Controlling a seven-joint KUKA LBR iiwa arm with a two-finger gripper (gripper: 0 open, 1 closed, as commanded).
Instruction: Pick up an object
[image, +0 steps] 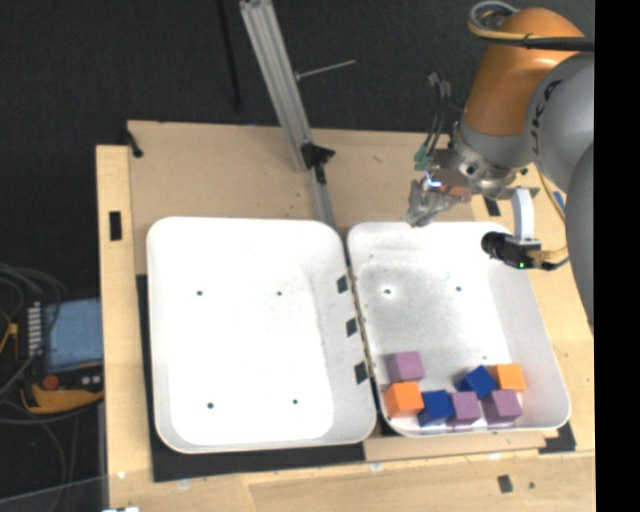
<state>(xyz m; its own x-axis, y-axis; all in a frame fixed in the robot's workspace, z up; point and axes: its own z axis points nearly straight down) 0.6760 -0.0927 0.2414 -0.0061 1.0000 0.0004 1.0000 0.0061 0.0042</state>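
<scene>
Foam-looking cubes sit jammed together in the right bin's (455, 300) corner farthest from my gripper (428, 208), which hangs above that bin's opposite edge. I can't tell its opening from here; nothing visible in it. Count: three purple cubes (405, 365), two orange cubes (403, 398), two blue cubes (436, 406), seven total. My worry: they touch each other and crowd the wall, so a descent could land on two at once, shove them, or clip the rim. Left bin (250, 330) lies beyond, on the counter (118, 300).

White bins (250, 320); purple (405, 365), orange (404, 398), blue blocks (436, 405) lower right; tan tabletop (115, 300); orange-banded grey arm (510, 70).
</scene>
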